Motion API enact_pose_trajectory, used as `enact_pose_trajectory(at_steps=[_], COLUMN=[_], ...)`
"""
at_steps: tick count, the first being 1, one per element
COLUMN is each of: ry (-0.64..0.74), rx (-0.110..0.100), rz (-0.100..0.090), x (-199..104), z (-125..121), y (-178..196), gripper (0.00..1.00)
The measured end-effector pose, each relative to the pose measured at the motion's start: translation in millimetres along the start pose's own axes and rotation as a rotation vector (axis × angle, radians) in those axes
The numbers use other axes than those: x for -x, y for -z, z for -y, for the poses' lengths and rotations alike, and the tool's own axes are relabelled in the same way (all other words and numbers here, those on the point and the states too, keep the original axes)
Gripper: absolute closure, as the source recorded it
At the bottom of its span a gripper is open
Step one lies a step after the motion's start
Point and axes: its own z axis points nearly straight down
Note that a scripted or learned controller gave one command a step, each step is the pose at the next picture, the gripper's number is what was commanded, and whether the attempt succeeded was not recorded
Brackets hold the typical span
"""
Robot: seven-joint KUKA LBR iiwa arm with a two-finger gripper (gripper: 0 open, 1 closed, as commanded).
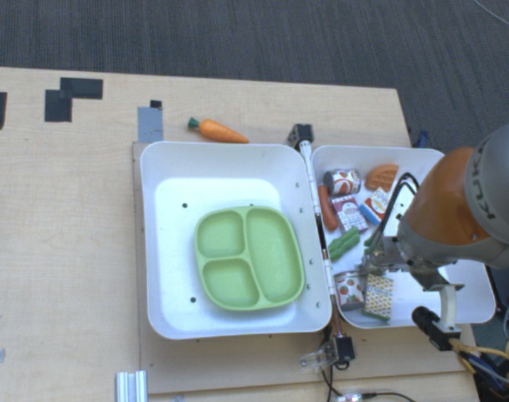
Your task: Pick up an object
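Observation:
The right bin [365,150] holds several small toy foods. Among them are a red-and-white can [342,181], an orange bread roll [382,176], a red sausage [326,209], a pink-and-white packet [351,214], a green pickle [344,244], a strawberry-print carton [350,290] and a tan speckled box [377,296]. My gripper [373,264] reaches down into this bin's front half, just right of the pickle and directly above the carton and the tan box. The wrist hides whatever lies under it.
The left bin [171,224] holds a green three-part plate [249,258]. A toy carrot [219,131] lies on the bench behind the left bin. A black clamp [301,134] sits at the bins' shared rear corner. Cables [338,354] hang at the front.

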Motion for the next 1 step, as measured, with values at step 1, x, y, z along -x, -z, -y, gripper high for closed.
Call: enact_pose_trajectory(at_steps=[1], ry=[-0.001], rx=[0.001], rz=[0.003], x=[-1.4], z=[0.2], y=[-0.1], gripper=[0.0])
